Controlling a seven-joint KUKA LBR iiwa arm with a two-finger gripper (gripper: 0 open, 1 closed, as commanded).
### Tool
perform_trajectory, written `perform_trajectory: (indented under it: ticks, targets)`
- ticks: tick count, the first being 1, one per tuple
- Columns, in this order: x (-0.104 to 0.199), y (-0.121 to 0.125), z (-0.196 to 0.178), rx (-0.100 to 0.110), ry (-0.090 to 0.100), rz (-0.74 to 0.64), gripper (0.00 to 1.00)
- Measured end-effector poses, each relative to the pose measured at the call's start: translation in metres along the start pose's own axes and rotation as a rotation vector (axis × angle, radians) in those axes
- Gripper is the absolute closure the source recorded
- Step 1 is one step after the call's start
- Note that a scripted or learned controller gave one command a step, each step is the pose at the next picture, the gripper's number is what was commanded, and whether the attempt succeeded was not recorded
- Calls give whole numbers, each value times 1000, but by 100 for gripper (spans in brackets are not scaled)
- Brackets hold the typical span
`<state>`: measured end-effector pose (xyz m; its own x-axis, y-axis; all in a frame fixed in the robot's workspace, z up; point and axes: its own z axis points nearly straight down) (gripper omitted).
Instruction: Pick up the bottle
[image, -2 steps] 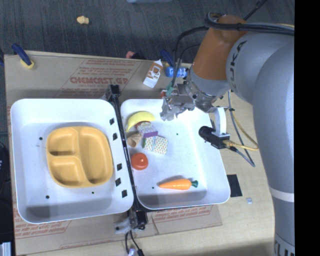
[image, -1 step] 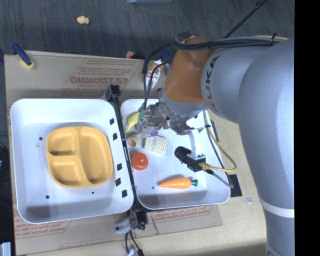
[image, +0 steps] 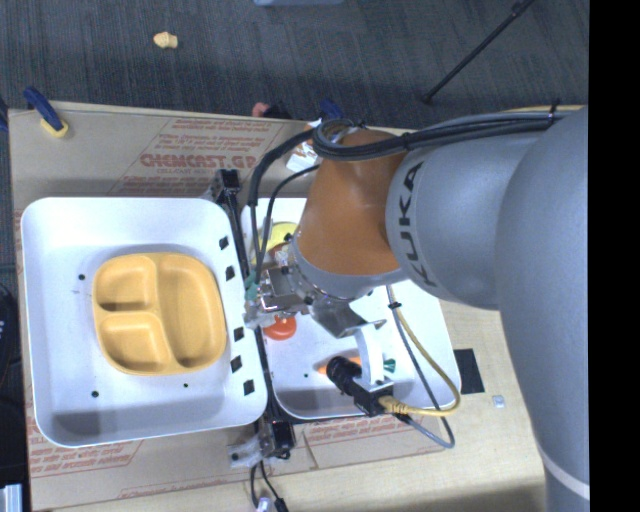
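Note:
The arm covers most of the right bin (image: 430, 330). My gripper (image: 268, 298) hangs low over that bin's left side, close to the wall between the two bins. Just below it a small red-orange rounded thing (image: 282, 327) lies on the bin floor, partly hidden by the wrist. A yellow object (image: 276, 238) peeks out above the gripper at the bin's far left. I cannot tell which of these is the bottle, and nothing shows between the fingers.
The left bin (image: 50, 400) holds a yellow three-compartment tray (image: 160, 310). A small orange piece (image: 324, 368) and a green bit (image: 388, 366) lie near the right bin's front. Blue clamps (image: 45, 110) sit at the bench's back edge.

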<state>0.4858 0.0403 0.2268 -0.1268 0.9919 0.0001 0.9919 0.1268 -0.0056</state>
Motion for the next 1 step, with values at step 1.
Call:
perform_trajectory:
  ticks: [1]
  targets:
    - [-42,-15,11,-1,1,-73,100]
